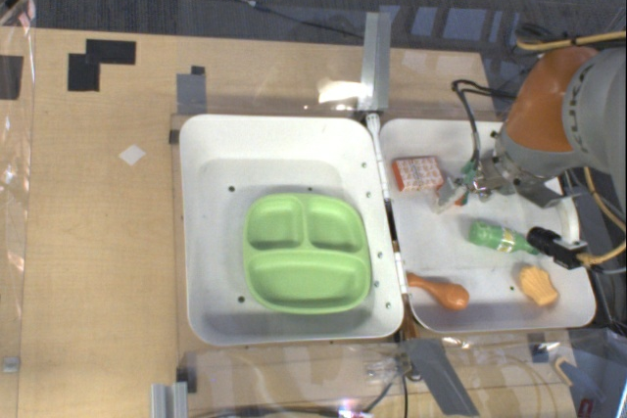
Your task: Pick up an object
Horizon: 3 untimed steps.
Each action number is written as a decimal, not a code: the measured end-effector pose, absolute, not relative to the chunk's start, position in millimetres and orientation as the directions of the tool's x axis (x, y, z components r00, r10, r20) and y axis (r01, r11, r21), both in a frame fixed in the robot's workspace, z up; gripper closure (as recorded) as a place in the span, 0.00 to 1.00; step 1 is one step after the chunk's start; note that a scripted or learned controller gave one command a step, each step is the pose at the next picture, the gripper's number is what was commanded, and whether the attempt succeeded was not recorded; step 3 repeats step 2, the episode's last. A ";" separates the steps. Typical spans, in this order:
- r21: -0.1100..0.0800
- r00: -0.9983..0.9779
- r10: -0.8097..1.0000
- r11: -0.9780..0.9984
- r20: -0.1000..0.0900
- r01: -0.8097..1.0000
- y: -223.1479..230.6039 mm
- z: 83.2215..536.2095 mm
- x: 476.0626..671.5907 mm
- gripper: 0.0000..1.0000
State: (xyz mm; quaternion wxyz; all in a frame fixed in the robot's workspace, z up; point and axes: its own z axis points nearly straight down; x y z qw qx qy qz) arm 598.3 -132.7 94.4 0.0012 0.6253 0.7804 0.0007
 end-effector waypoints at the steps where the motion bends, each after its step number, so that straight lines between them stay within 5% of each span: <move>1: 0.004 -0.225 0.974 0.225 -0.002 0.974 -131.7 103.5 600.3 1.00; 2: 0.004 -0.218 0.976 0.218 -0.001 0.976 -57.6 184.3 659.0 1.00; 3: 0.004 -0.218 0.976 0.218 -0.001 0.976 -57.6 184.3 659.0 1.00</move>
